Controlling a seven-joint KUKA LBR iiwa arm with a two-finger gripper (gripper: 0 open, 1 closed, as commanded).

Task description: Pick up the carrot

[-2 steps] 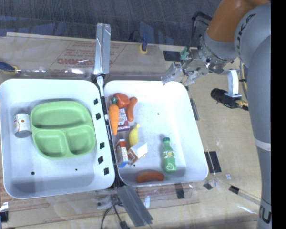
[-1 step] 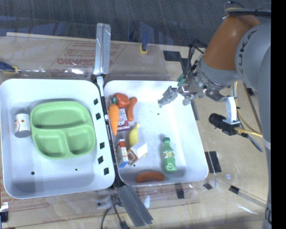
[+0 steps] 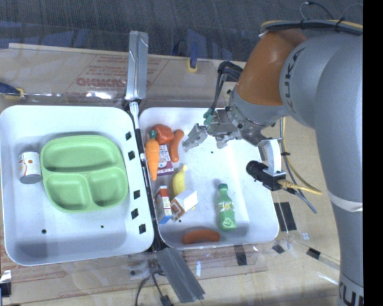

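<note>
In the left bin (image 3: 13, 234) you have a green divided tray (image 3: 84, 171), with a small white can (image 3: 29, 167) just beside its left edge. The right bin (image 3: 258, 225) holds a green bottle (image 3: 226, 206), a yellow lemon (image 3: 178, 182), a red sausage (image 3: 202, 236) and a small carton (image 3: 184, 203).

**Free room and obstacles in the right bin**

The carrot (image 3: 152, 158) lies along the left wall of the right bin (image 3: 262, 231), hemmed by neighbours — a red-orange item (image 3: 162, 133) at its upper end, a hot dog (image 3: 175, 145) and a flat packet (image 3: 166, 166) just beside its right flank. Below stand a lemon (image 3: 179, 183), a small bottle (image 3: 160, 204) and a carton (image 3: 184, 203). The bin floor between this cluster and the green bottle (image 3: 226, 208) is bare, as is the stretch beneath the gripper (image 3: 209, 136). A sausage (image 3: 201, 236) lies by the near wall.
</note>
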